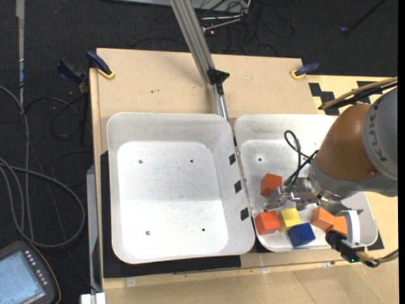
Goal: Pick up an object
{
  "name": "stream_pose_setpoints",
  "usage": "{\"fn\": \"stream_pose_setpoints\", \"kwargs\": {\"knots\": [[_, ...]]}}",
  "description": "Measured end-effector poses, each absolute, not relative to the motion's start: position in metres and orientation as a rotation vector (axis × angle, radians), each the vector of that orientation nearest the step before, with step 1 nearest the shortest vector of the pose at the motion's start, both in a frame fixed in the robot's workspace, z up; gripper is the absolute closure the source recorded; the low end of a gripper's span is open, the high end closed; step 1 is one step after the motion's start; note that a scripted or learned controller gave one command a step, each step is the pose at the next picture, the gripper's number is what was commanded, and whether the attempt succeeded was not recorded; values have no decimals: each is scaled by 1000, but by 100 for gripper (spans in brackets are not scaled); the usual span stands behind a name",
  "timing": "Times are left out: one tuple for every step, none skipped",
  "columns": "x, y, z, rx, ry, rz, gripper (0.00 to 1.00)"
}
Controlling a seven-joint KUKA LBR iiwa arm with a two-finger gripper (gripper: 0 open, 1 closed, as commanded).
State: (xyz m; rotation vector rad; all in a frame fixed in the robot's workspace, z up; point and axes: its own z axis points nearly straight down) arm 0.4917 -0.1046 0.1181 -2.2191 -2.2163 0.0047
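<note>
The right bin holds several small blocks. An orange block lies near its middle, another orange block sits at the front left, a yellow block is beside it, and a blue block rests at the front edge. One more orange block lies partly under the arm. My gripper hangs low over the bin, between the upper orange block and the yellow one. Its metal fingers point left, and I see no block between them.
The left bin stands beside the right one. A metal pole slants down from the top to the bins' shared edge. Clamps sit at the bench's back corners. Cables lie on the dark floor, and a pendant screen sits at lower left.
</note>
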Motion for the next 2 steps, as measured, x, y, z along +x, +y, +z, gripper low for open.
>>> {"fn": "stream_pose_setpoints", "kwargs": {"knots": [[492, -104, 94, -2222, -2219, 1, 0], [493, -104, 106, -2223, -2222, -3, 100]]}}
